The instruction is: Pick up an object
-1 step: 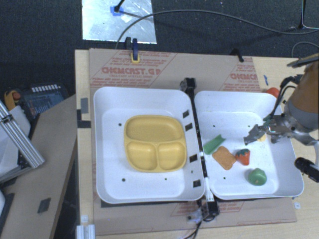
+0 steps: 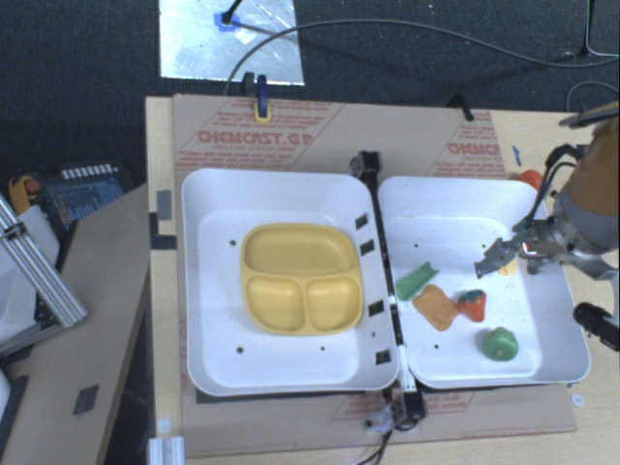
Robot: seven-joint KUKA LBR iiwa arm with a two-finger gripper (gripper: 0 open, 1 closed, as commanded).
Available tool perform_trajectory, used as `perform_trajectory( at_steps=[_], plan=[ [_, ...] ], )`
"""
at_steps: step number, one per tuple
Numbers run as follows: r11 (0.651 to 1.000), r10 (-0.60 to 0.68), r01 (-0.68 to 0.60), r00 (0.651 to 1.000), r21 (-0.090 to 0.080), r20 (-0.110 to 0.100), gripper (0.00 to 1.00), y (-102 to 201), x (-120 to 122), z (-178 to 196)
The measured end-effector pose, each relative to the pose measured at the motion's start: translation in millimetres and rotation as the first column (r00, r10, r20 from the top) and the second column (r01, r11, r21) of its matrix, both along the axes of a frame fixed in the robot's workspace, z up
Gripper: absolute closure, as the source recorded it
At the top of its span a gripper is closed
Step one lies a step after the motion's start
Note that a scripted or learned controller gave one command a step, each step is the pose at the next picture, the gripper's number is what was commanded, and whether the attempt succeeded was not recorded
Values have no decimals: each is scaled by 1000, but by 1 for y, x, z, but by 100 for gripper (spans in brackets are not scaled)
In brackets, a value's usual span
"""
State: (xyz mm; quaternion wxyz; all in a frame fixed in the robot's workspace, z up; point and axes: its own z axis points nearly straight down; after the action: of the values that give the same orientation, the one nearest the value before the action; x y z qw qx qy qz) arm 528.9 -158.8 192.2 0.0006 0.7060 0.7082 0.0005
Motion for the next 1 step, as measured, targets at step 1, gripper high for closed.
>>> perform_trajectory(
  at_steps=[1],
  plan=[
    [1000, -2, 2, 1000, 1, -5, 0, -2, -6, -61]
  ],
)
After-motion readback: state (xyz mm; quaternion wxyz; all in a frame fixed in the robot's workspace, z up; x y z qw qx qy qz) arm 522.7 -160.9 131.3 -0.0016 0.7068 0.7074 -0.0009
